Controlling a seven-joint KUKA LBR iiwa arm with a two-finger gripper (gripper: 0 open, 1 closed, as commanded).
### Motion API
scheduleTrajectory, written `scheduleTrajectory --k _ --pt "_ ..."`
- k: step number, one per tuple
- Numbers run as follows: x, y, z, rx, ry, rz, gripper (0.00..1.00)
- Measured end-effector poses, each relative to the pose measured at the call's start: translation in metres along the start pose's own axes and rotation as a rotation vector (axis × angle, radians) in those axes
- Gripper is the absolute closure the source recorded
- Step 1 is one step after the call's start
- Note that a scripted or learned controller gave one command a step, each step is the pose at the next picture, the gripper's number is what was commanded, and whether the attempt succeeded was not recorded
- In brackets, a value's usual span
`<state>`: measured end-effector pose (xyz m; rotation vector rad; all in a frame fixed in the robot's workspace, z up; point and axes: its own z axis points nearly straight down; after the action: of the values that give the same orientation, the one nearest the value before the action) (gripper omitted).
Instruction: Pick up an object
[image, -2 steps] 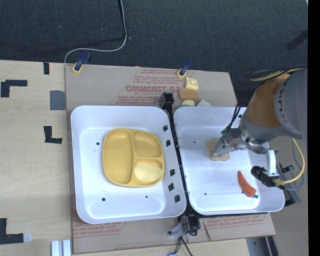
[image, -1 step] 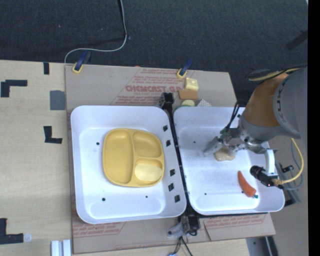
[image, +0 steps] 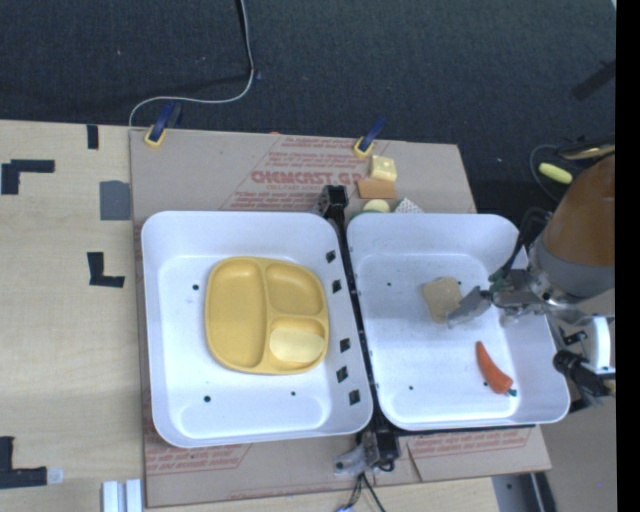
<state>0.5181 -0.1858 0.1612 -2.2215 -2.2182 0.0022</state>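
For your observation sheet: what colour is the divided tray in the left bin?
Yellow; the tray shows in the camera view.

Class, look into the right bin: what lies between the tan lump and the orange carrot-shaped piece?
In the camera view, only bare white floor of the right bin separates the tan lump from the orange piece.
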Motion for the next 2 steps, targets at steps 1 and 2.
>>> scheduleTrajectory --k 1,2 --pt "-0.032 -0.035 0.079 -0.002 -0.001 -0.001 0.00" --pt "-0.031 -0.033 0.066 -0.005 -0.002 -0.002 1.00"
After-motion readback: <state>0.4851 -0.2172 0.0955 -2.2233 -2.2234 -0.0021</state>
